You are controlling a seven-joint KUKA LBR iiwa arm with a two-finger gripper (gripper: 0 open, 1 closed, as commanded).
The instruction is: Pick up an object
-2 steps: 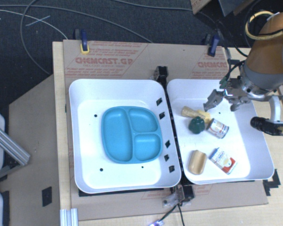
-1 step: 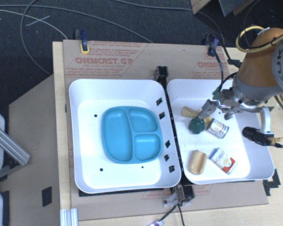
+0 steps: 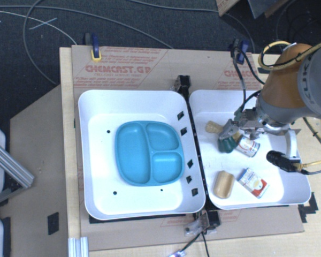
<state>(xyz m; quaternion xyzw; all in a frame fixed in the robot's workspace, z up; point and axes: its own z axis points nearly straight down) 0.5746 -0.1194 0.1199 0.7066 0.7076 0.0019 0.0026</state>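
While the bench [image 3: 64,143] is carrying two white bins, a tan cylinder [image 3: 223,184] is lying by the right bin's [image 3: 295,194] near edge; farther in, the gripper [image 3: 231,137] is hanging over a dark green object [image 3: 226,144], finger state unclear. Cables [image 3: 53,4] are trailing beyond the bench's far edge.

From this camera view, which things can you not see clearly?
- Tool: whether it is open or shut, too small and crowded by items.
- Green item: partly under the tool, kind unclear.
- Jar: label too small.
- Box: print too small.
- Arm: cut off by the right edge.
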